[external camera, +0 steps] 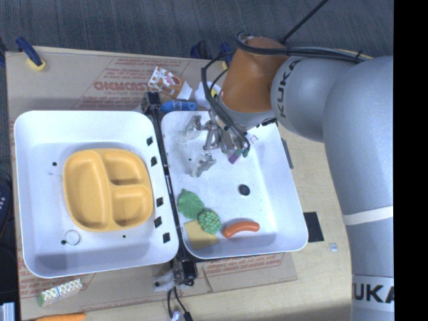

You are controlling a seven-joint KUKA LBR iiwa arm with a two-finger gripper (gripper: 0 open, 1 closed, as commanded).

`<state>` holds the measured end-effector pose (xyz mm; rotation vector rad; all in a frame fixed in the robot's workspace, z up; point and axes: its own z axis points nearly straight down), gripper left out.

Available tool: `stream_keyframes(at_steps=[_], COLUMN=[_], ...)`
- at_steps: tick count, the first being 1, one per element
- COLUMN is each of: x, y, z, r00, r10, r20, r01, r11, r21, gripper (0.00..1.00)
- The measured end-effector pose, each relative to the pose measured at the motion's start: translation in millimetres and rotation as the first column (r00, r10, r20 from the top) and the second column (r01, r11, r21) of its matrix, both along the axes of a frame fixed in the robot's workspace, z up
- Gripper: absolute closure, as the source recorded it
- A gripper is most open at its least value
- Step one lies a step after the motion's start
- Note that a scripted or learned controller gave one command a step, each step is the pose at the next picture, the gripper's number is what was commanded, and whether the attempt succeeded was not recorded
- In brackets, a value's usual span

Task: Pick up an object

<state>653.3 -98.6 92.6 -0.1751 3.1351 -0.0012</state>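
My gripper (212,142) hangs over the far part of the right bin (281,199), below the orange band of the arm. A small purple thing (234,156) shows right beside the gripper; whether it is held I cannot tell. Near the bin's front edge lie a green leaf (189,202), a knobbly green piece (209,221), a yellow block (196,233) and an orange-red sausage (240,228). A small dark object (244,190) rests on the bin floor between the gripper and that group.
The left bin (40,152) holds a yellow divided plate (107,187). The grey arm covers the bench to the right. Small packets (164,80) and a blue item (178,105) lie on the cardboard behind the bins.
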Motion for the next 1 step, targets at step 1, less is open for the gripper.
stream_keyframes(at_steps=[1], x=[-51.0], y=[0.4], z=[-0.8], r00=[0.971], r10=[0.239], r20=[-0.004], r01=[-0.239], r11=[0.971], r21=[0.001], gripper=[0.00])
